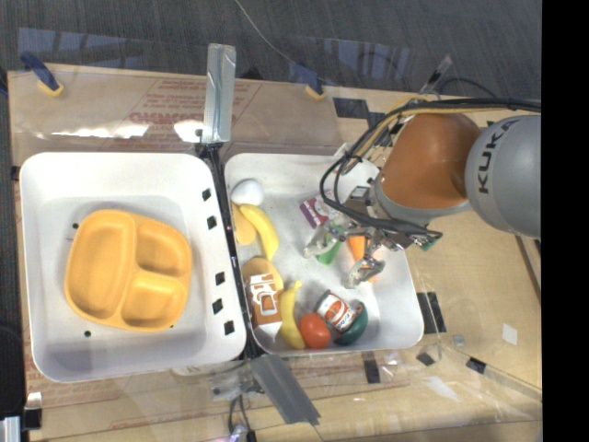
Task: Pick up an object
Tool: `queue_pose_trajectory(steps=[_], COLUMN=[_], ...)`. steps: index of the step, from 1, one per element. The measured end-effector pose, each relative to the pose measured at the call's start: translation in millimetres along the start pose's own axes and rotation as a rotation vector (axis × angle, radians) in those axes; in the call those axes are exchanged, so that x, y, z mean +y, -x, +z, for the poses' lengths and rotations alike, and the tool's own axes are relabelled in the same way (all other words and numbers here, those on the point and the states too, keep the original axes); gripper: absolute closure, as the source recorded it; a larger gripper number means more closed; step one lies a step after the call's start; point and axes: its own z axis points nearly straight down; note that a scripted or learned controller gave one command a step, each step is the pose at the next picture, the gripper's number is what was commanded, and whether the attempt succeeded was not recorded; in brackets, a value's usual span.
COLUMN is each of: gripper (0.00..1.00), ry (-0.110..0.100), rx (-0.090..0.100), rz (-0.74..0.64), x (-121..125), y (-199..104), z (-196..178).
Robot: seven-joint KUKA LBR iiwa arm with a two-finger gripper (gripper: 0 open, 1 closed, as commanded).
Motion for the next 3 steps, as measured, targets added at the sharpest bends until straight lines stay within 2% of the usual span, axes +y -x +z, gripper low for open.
queue_pose_trajectory(steps=[1,2,3], gripper=[1.00,1.00,0.00], ry=[-0.004,-0.015,-0.006], rx=[-0.004,-0.007,-0.002], rz=[-0.006,0.018,0.020], x=[-1,-47,-45], y=[3,60,58], z=[-12,-124,-118])
